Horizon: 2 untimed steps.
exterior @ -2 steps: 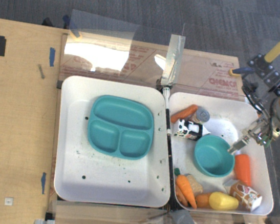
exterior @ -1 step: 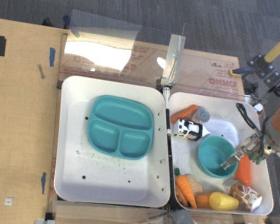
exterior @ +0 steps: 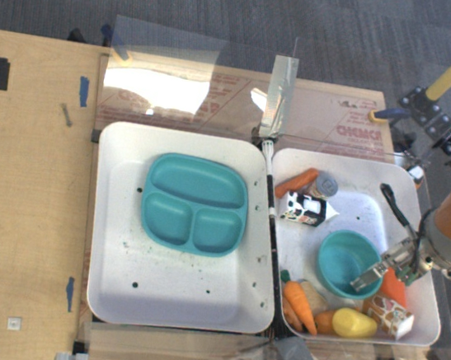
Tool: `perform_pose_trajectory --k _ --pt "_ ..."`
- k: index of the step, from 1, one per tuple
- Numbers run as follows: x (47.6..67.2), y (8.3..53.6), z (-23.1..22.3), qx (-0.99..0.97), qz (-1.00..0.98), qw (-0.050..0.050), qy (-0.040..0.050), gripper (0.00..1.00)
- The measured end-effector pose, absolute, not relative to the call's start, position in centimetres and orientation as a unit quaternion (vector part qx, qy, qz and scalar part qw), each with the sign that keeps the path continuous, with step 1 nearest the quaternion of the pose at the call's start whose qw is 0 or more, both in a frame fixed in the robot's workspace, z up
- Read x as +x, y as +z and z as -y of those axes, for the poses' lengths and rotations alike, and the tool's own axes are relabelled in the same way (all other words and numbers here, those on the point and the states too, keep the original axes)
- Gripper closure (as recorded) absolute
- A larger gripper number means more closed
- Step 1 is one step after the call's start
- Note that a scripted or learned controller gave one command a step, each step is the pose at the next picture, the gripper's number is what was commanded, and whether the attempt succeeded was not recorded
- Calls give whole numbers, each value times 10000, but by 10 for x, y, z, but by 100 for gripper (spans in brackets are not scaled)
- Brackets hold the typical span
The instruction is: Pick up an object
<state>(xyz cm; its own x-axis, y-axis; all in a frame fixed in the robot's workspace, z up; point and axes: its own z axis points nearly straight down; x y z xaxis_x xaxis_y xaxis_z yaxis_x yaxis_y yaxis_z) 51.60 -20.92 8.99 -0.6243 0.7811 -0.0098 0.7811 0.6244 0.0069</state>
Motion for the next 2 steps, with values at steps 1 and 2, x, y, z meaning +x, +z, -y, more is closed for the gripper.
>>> perform_pose_trajectory --k 1,2 --pt "522 106 207 4323 -9016 137 43 100" --pt "527 94 186 4432 -8964 107 15 100"
